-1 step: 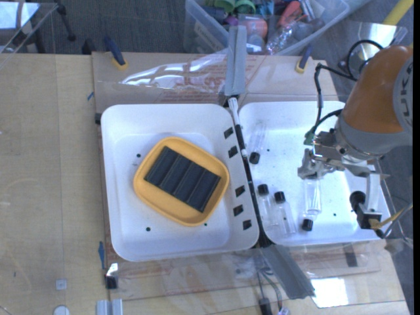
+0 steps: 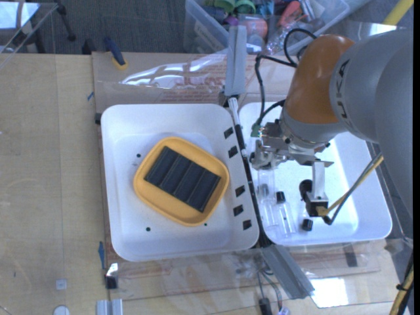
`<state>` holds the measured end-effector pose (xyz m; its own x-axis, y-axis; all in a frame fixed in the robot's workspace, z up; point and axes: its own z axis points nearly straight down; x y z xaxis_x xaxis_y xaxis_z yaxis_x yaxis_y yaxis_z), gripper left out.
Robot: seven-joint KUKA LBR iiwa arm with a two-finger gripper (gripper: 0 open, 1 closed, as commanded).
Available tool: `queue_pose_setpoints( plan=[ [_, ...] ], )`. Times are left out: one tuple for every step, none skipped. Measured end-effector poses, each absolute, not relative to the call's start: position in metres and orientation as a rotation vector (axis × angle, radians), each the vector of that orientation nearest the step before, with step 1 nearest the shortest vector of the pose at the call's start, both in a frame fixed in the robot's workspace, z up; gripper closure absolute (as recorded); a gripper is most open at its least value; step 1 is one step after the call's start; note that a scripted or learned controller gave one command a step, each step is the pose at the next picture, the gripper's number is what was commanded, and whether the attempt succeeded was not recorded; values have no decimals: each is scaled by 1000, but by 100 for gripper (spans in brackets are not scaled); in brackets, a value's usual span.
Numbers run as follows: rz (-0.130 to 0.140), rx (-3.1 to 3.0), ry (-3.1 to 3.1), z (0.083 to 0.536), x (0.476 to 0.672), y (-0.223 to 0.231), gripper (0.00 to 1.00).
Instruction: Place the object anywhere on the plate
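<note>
A yellow plate (image 2: 182, 180) with a dark ridged centre lies tilted in the left bin (image 2: 125, 235), left of the middle. My gripper (image 2: 273, 205) hangs low over the left part of the right bin (image 2: 367, 222), close to the divider between the bins. Two small black pieces lie on the right bin's floor, one (image 2: 279, 196) right beside the gripper and one (image 2: 306, 224) a little to its right. I cannot make out anything held in the gripper. The grey arm with its orange band (image 2: 318, 84) covers the bin's far half.
Several small black tabs (image 2: 237, 190) line the left bin's right wall by the divider. A clear tub of colourful toys (image 2: 262, 5) stands behind the bins. A plastic sheet (image 2: 177, 77) lies behind the left bin. Bare wooden bench stretches to the left.
</note>
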<state>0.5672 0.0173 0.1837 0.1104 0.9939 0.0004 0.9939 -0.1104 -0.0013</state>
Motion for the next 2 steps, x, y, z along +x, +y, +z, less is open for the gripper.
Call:
queue_pose_setpoints(
  plan=[
    [3, -2221, -2218, 198, 547, 101, 100],
    [3, -2221, -2218, 198, 547, 101, 0]
  ],
)
